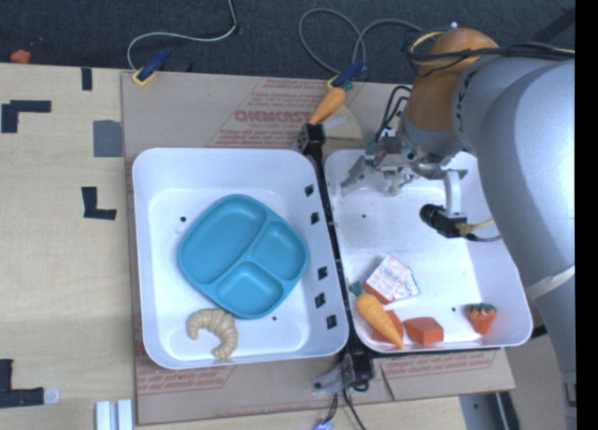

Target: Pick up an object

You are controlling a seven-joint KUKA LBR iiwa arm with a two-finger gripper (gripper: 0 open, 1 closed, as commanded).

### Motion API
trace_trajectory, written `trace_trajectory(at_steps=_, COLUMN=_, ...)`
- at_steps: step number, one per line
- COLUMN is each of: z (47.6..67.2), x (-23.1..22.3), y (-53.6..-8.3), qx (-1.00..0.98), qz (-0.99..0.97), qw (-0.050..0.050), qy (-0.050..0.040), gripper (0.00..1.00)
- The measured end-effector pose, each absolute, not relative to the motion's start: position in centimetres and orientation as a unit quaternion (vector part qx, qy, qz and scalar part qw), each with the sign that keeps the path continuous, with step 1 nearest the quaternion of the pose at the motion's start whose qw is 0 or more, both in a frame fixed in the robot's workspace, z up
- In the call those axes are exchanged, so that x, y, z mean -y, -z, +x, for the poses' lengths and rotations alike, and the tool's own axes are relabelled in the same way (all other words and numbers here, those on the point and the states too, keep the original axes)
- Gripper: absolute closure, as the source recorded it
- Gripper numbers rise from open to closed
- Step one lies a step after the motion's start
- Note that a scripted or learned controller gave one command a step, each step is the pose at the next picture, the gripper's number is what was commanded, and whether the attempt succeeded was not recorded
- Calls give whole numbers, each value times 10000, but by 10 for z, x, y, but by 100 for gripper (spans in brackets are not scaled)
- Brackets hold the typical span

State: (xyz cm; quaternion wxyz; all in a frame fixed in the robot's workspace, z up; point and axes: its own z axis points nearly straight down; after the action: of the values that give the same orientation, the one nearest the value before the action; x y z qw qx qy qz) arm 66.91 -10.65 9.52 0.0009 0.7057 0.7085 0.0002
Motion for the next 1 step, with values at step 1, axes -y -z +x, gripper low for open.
trace_trajectory(at_steps=1, z=668, x=95, y=-85, qx=-7075, qz=7067, qw=4, qy=18, gripper=0)
